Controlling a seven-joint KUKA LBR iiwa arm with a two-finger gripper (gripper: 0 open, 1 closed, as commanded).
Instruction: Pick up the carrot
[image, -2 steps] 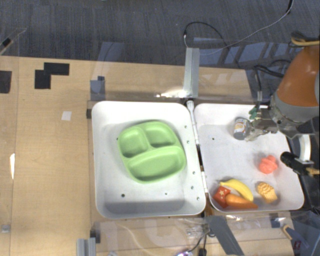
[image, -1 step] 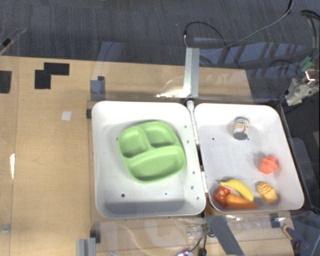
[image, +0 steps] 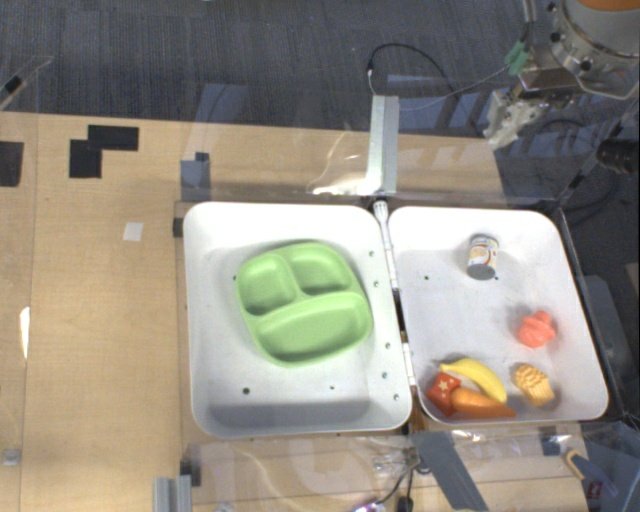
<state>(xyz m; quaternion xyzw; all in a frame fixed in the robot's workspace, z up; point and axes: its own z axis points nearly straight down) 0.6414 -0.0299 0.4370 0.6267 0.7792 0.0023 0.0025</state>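
Hand (image: 512, 112) hangs high beyond the far edge of the right bin (image: 440, 300), above the bench (image: 90, 330); whether it is apart or together I cannot tell. Well below and nearer the camera from the hand, the carrot (image: 480, 404) lies flat in that bin's near corner, touching a banana (image: 476, 377) on its far side and a red fruit (image: 442, 389) at its thick end. It looks like a light, stiff, smooth plastic toy, likely slippery. I would take it across its middle, where the crowding neighbours leave most room
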